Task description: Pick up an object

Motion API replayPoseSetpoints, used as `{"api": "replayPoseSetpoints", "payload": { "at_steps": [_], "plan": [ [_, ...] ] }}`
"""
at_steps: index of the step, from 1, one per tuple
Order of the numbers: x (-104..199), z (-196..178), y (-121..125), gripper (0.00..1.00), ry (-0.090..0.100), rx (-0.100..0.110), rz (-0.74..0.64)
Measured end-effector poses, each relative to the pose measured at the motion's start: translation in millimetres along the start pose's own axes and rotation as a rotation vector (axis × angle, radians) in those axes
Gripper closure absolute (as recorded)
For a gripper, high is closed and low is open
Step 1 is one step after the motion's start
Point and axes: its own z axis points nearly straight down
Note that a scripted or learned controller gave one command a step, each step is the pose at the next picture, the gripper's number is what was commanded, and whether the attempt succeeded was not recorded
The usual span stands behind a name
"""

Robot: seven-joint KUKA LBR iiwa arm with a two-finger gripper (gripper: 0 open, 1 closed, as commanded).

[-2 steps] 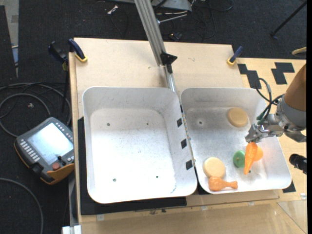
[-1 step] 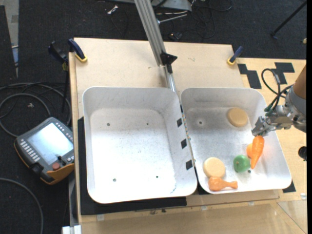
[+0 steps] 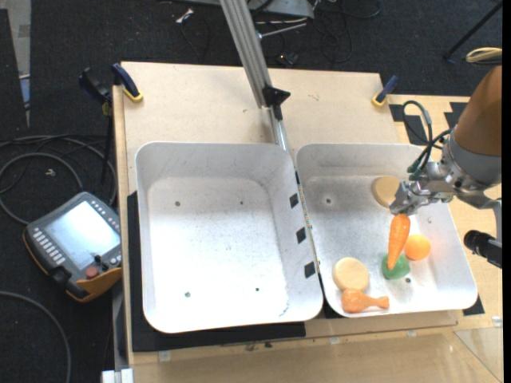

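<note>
My gripper (image 3: 405, 203) hangs over the right bin (image 3: 319, 166), near its back right part. An orange carrot (image 3: 398, 240) with a green end (image 3: 395, 269) runs from just under the gripper tip toward the front of the bin; its upper end meets the gripper. A tan disc (image 3: 385, 190) lies just left of the gripper, partly hidden by it. An orange ball (image 3: 417, 248) sits right of the carrot. A cream round piece (image 3: 350, 274) and an orange drumstick (image 3: 363, 301) lie at the bin's front.
The left bin (image 3: 160, 166) stands beside the right one, with a raised divider (image 3: 302, 214) between them. A slanted metal pole (image 3: 249, 46) rises behind the bins. Clamps sit at the bench's back corners.
</note>
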Motion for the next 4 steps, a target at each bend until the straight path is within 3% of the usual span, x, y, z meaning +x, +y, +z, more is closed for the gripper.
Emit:
{"api": "replayPoseSetpoints", "payload": {
  "at_steps": [1,4],
  "plan": [
    [51,-1,0,1.0,0.001,0.004,0.0],
    [225,-10,35,1.0,0.001,0.001,0.0]
  ]
}}
